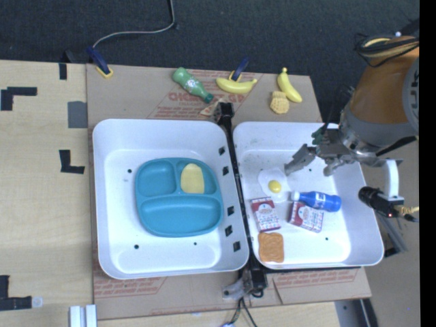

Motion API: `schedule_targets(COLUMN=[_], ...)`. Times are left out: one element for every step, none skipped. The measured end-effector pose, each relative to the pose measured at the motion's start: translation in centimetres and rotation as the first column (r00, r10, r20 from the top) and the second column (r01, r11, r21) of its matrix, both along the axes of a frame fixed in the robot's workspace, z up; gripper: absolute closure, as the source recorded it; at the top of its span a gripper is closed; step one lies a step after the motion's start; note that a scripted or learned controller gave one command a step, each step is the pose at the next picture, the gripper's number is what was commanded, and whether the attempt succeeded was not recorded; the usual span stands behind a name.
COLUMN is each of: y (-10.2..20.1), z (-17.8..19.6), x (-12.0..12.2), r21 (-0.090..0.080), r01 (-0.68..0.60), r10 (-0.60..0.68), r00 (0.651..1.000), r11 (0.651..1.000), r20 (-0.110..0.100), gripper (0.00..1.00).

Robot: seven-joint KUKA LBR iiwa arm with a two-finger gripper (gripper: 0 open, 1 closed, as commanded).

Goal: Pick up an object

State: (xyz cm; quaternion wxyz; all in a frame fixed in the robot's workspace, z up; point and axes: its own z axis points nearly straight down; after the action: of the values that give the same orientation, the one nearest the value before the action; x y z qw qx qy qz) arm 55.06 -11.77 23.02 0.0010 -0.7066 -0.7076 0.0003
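The gripper (315,161) hangs over the right bin (361,247), above its far half, with its two fingers spread wide apart and nothing between them. It sits beyond and slightly right of the fried egg (272,184), which serves here as the landmark.

Any item in this bin would answer the task. The closest candidates are the fried egg itself and the blue bottle (318,201) lying on its side just right of the egg. The egg looks flat and hard to pinch; the bottle is probably the better target. A good approach, in my judgement, is to centre the spread fingers across the bottle's narrow width, not along its length, come straight down until the tips straddle it, then close and lift vertically. The red-and-white packet (306,216) touches the bottle's near side, so a finger could catch it.

Count in the right bin: one fried egg, one blue bottle, two red-and-white packets (the second (264,214) is just nearer than the egg), one brown biscuit-like slab (271,246) nearer again.

Left of the egg, the left bin (112,251) holds one blue divided plate (178,197) bearing one yellow piece (193,178).

Beyond the egg, on the cardboard outside the bins: one green bottle (192,84), two bananas (236,84) (288,87), one small yellow block (278,103).
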Motion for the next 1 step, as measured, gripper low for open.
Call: schedule_targets(y=[-1.93], z=[-14.03], x=[3.23], r21=[-0.001], r01=[0.001], r10=[-0.001], r00=[1.000], r11=[1.000], r20=[0.002], gripper=[0.00])
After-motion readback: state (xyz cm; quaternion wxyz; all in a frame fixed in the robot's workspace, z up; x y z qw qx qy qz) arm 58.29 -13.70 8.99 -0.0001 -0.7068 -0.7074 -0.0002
